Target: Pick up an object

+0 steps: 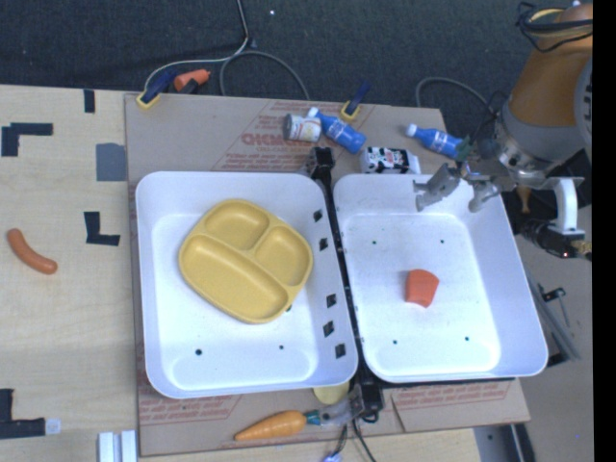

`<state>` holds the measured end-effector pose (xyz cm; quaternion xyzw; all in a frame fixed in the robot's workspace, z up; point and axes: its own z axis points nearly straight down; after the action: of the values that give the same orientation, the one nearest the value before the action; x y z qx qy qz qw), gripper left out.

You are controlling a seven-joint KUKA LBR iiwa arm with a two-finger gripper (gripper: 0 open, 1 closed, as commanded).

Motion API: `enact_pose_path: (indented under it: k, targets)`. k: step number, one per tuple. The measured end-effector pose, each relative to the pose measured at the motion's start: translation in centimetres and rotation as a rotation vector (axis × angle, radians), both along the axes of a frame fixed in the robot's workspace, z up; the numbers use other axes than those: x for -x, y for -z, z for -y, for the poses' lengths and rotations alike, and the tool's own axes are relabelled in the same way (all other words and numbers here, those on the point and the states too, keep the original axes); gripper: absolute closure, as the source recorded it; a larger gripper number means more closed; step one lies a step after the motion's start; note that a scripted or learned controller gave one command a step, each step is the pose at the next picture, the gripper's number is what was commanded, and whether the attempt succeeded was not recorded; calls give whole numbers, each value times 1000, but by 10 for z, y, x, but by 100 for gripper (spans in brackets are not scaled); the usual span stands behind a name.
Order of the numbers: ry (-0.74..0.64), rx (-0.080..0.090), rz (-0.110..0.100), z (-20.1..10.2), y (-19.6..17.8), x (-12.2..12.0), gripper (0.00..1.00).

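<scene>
- Two shallow white bins sit side by side on the desk (pixel 58 191), seen from above at a slant: the left bin (pixel 159 287) and the right bin (pixel 486 340).
- A yellow divided plate (pixel 246 259) lies in the left bin, slightly toward 11 o'clock of that bin's middle.
- One orange-red block (pixel 421 288) rests alone on the floor of the right bin, just toward 3 o'clock of its middle.
- The grey arm, with its orange band (pixel 551 85), comes in from 2 o'clock; its tool (pixel 458 189) hangs over the right bin's far rim, at about 12 o'clock from the block and well apart from it.
- The tool's two fingers (pixel 435 187) are spread wide, with nothing between them.
- Small blue-and-white bottles (pixel 327 128) lie on the cardboard beyond the bins, at 12 o'clock.
- A toy carrot (pixel 270 425) lies past the near rims at 6 o'clock.
- A toy sausage (pixel 32 251) sits on the bare desk at 9 o'clock, well clear of the bins.
</scene>
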<state>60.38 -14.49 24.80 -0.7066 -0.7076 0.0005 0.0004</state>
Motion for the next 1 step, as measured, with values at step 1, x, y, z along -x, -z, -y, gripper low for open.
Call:
enact_pose_path:
  k: [1]
  targets:
    - [4,5,5,43,169,11,0]
